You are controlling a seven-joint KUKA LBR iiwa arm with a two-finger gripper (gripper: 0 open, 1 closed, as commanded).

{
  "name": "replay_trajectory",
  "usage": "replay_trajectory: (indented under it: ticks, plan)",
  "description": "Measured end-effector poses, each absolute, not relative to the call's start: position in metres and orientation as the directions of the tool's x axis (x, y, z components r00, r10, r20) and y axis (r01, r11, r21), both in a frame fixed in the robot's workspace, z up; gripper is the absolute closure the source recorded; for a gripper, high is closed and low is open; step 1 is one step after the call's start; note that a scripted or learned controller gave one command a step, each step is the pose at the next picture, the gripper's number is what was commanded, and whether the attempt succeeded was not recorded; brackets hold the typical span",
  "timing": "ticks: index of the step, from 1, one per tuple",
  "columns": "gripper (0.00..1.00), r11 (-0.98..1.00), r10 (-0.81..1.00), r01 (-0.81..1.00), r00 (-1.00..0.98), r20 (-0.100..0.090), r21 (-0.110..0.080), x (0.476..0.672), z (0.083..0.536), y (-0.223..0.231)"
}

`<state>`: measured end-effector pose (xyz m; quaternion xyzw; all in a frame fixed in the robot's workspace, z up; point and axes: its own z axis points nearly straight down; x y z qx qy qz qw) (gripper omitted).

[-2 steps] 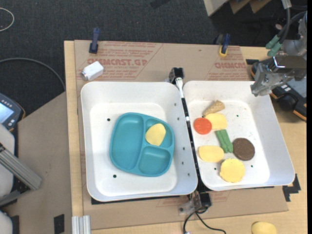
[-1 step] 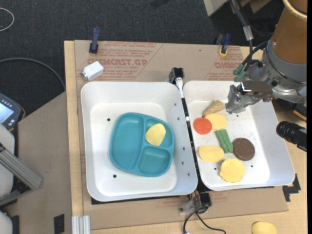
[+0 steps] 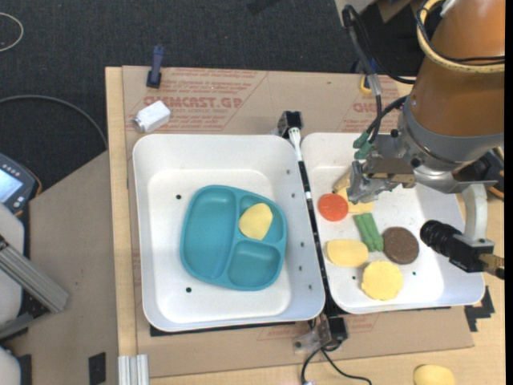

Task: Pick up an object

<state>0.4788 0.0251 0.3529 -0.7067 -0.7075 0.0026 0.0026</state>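
1. Dark carpet around the cardboard-topped bench (image 3: 240, 95) w/ two white bins: left bin (image 3: 152, 215), right bin (image 3: 433, 295).
2. Arm's orange band (image 3: 469, 38) cuts off the right bin's far corner; gripper (image 3: 361, 192) partly hidden by its own body.
3. Orange-red round piece (image 3: 333, 207) in right bin, near the divider, just beside the gripper.
4. Jaws: can't tell if open or closed; nothing seen between them.
5. Nearby: green strip (image 3: 369, 231), brown disc (image 3: 400, 245), yellow pieces. Teal tray (image 3: 212, 239) in left bin.

I'm looking at a robotics lab: two white bins (image 3: 152, 239) sit on a cardboard-covered tabletop (image 3: 240, 95) over dark carpet (image 3: 72, 30). Loose cables (image 3: 48, 107) cross the upper left, and aluminium framing (image 3: 28, 275) shows at lower left.
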Motion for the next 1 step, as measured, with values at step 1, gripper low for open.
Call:
replay_trajectory:
  ticks: [1]
  plan:
    - [1.0, -0.001, 1.0, 1.0, 0.001, -0.001, -0.012, 0.5417, 0.1924, 0.0264]
